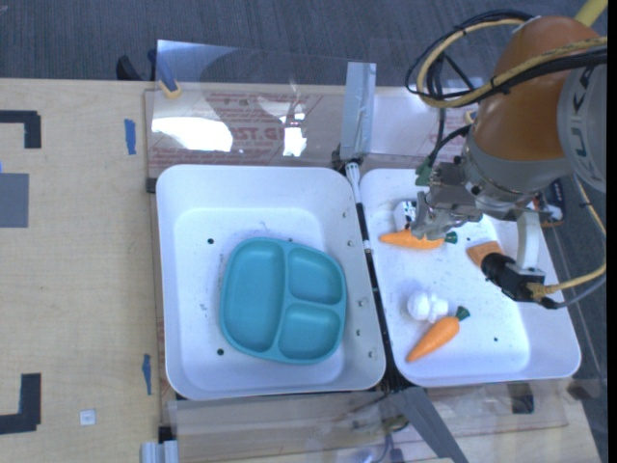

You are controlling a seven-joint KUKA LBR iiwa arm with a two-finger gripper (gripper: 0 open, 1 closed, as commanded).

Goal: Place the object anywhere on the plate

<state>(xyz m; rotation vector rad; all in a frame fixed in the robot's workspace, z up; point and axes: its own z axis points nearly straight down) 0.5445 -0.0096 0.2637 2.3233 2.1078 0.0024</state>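
A teal plate [282, 300] with three compartments lies in the left bin [183, 258]. In the right bin [511, 350] an orange carrot [410, 241] lies near the far left part, directly beneath my gripper [431, 222], which hangs just over it. A second carrot [434, 336] with a green top rests toward the near side, next to a small white object [425, 306]. An orange piece [482, 253] sits by the arm's cable on the right.
A black cable fitting [516, 280] hangs over the right bin's right side. The ridge [366, 258] where the two bins meet runs between plate and carrots. A clear panel [251, 114] stands behind the left bin.
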